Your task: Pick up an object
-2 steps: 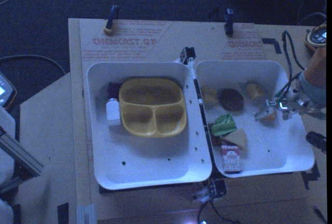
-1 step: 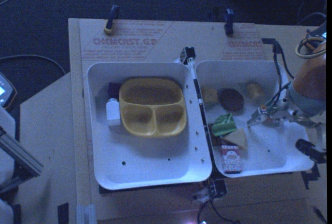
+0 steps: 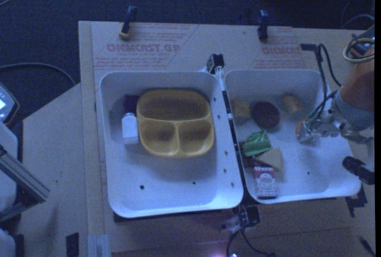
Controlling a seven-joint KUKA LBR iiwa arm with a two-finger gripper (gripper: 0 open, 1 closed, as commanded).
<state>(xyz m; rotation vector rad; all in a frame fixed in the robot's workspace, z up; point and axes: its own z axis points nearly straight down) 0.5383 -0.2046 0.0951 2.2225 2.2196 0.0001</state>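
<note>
My gripper (image 3: pixel 306 129) hangs low over the right part of the right bin (image 3: pixel 315 175), at the end of the grey arm with its orange band (image 3: pixel 361 88). To its left in that bin lie a dark brown round piece (image 3: pixel 265 114), a tan lump (image 3: pixel 292 103), a pale yellowish piece (image 3: pixel 241 109), a green item (image 3: pixel 257 144), a tan wedge (image 3: pixel 273 158) and a red box (image 3: pixel 266 182). The tan lump is the closest, up and left of the gripper. The light is dim and the gripper's tip is blurred.
The left bin (image 3: pixel 172 190) holds a yellow divided plate (image 3: pixel 175 122), a white bottle (image 3: pixel 130 128) and a dark item (image 3: pixel 131 101) behind it. A ridge with clamps (image 3: pixel 226 113) separates the bins. Cables (image 3: pixel 321 68) run along the right bin's far right corner.
</note>
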